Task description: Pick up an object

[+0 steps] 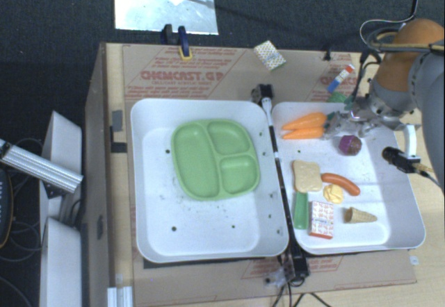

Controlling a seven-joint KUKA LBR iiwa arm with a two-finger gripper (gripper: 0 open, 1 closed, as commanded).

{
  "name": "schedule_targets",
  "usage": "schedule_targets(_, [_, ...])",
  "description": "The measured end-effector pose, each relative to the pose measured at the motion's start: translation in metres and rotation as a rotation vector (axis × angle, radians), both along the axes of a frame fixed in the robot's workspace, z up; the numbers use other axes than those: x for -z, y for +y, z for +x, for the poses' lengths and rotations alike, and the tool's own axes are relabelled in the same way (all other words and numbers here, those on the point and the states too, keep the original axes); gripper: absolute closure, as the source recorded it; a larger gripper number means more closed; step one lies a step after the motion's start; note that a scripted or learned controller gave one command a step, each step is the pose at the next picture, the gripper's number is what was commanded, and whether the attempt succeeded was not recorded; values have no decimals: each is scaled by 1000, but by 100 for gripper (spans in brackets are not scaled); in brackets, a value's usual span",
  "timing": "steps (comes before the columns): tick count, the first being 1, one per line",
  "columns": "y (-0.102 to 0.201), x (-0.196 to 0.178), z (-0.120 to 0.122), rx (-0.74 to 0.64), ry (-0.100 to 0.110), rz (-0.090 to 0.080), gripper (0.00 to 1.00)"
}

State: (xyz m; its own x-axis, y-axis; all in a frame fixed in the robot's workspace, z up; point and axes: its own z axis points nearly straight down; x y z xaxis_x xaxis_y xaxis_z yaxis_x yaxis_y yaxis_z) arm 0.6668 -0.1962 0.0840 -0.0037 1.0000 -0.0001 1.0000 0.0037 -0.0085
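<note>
The gripper (345, 120) hangs low at the far side of the right bin (403, 208), between the carrots (304, 126) and the purple onion (350, 144); whether its jaws are parted I cannot tell. The carrots look light, stiff and slick, best pinched across the middle.

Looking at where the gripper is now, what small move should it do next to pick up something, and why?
Probably a short descent toward the carrots. The gripper sits at the top of the right bin, right beside the carrots' right end, with the purple onion just below it. Whether anything is between its fingers cannot be seen, so lowering onto the nearest item seems the sensible step.
</note>
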Motion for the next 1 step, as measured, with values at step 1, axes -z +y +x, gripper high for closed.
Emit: schedule_targets(1, [1,-11,1,-3,2,2,100])
